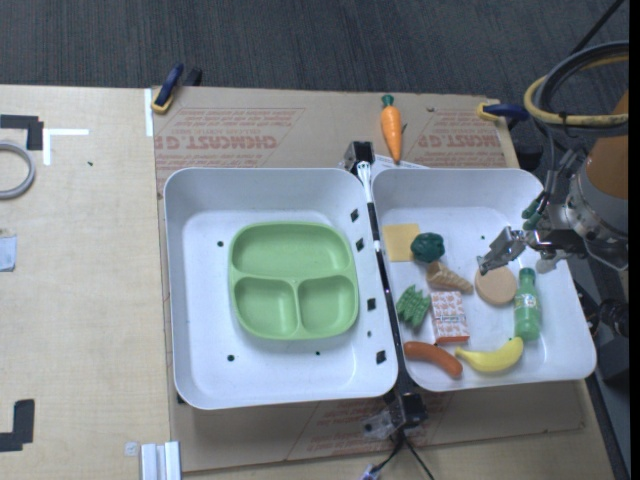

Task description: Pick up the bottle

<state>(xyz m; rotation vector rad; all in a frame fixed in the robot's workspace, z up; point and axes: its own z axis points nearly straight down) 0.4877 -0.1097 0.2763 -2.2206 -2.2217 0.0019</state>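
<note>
The green bottle (527,310) lies in the right bin (480,193) near its right wall, cap pointing toward the far side. My gripper (521,255) hangs just beyond the cap, over the right side of that bin. It is open, with one silvery finger (496,253) out to the left and the other near the bin wall. Nothing sits between the fingers.
Around the bottle lie a tan round disc (495,287), a banana (491,357), a sausage (434,357), a small red box (449,317), a green leafy piece (413,306), broccoli (428,247) and a yellow slice (401,241). The left bin holds a green divided plate (294,280). A carrot (390,127) lies on the cardboard behind.
</note>
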